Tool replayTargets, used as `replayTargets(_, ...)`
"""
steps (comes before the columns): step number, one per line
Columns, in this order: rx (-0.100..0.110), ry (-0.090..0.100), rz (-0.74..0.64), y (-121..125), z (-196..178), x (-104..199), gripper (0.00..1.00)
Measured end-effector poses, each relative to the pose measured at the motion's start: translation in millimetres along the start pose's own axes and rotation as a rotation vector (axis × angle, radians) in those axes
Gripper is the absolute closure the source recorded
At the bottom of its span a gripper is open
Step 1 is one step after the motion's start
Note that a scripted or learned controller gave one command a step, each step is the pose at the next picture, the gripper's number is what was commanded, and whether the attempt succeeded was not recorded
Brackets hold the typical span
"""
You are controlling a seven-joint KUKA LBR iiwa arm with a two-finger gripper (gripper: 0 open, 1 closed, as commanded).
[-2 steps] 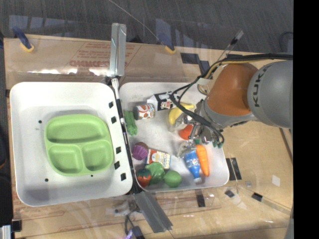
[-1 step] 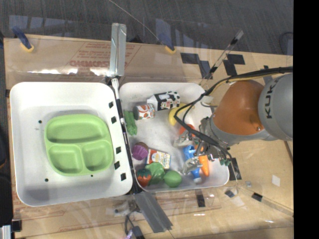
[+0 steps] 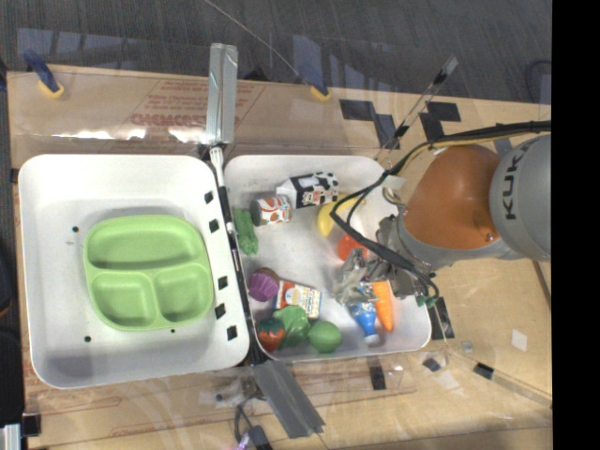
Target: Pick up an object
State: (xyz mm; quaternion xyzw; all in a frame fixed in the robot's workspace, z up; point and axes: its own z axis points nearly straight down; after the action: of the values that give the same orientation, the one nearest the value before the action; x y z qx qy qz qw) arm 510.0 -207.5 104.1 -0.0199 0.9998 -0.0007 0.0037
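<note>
Objects for picking lie all in the right bin [image 3: 309,169], in the middle and lower middle of the frame, and none of them is seen between the fingers of the gripper [image 3: 359,284].

Left bin [image 3: 47,279] is the largest thing on the left side, and it holds a green divided tray [image 3: 147,270] with three compartments.

Arm [image 3: 459,200] comes from the right edge, with its orange band above the right wall of the right bin. Black cables [image 3: 361,195] loop from it over the bin. The gripper hangs low over the right part of this bin, and it is too blurred to tell if the fingers are apart or together.

Near the upper wall lie a black and white carton [image 3: 317,189] and beside it a small red and white box [image 3: 274,209]. A yellow piece [image 3: 325,219] lies just right of them. A carrot [image 3: 383,307] and a blue and white bottle [image 3: 366,322] lie just beside the gripper, toward the lower right corner. Along the lower wall are a purple item [image 3: 263,287], an orange and white packet [image 3: 300,298], a strawberry [image 3: 272,334] and a green round fruit [image 3: 325,337].
</note>
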Motion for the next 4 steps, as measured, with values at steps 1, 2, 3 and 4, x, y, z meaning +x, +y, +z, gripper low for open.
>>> replayTargets(1, 0.007, -0.013, 0.012, 28.2, -176.4, -5.6, 1.0)
replayTargets(2, -0.002, 0.013, 0.203, -1.6, -72.0, 21.1, 1.0)
replayTargets(3, -0.001, 0.008, 0.202, -1.7, -74.7, 19.7, 0.0)
replayTargets(4, 0.0, 0.003, 0.165, -0.7, 11.1, 31.0, 0.0)
